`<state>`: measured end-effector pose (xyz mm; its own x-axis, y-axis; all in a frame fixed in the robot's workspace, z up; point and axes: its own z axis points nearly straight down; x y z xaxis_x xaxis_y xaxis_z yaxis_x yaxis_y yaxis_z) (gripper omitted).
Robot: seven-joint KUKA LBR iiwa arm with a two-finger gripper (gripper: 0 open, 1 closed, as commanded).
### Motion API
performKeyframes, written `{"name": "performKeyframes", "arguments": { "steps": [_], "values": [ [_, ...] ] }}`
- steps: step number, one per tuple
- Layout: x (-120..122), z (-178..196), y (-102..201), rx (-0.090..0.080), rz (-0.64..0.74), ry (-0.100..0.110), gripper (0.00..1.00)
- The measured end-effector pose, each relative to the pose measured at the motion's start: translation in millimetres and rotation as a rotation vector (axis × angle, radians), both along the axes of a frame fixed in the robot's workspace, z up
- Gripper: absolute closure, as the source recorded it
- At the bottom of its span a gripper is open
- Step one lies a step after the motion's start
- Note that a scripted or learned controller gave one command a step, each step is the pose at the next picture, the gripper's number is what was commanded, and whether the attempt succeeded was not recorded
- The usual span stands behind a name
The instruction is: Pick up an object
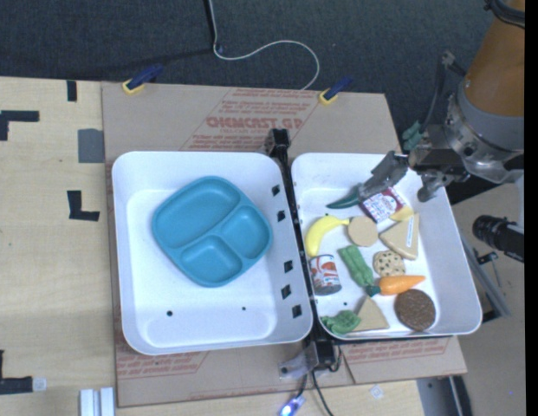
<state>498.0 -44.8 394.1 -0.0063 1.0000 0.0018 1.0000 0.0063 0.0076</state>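
Because the task is simply to lift one thing, all the small toy foods lie loose in the right bin, within the arm's reach, while the left bin carries a blue divided plate, set apart as if meant to receive things.

The gripper hangs over the far edge of the right bin, tilted in from the right. Its two dark prongs look spread, one toward the pile and one toward the bin's right wall, so the jaws appear open with nothing between them.

Just beneath the nearer prong lies a small red and white packet, with a dark green pepper touching its left side. These look like the likeliest targets, being nearest the jaws.

Farther down the bin sit a banana, a round tan biscuit, a wedge of cheese, a small can, a carrot and a brown cookie.

The pieces crowd and touch one another, so a descent could nudge neighbours or close on two at once. The packet lies flat, which may give the jaws little to catch.

The bins rest on a cardboard sheet clipped to the worktop.
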Motion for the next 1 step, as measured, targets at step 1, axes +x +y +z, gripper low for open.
{"name": "performKeyframes", "arguments": {
  "steps": [1],
  "values": [
    [1.8,3.8,-2.0,-0.003,-0.004,0.009,1.0]
  ]
}}
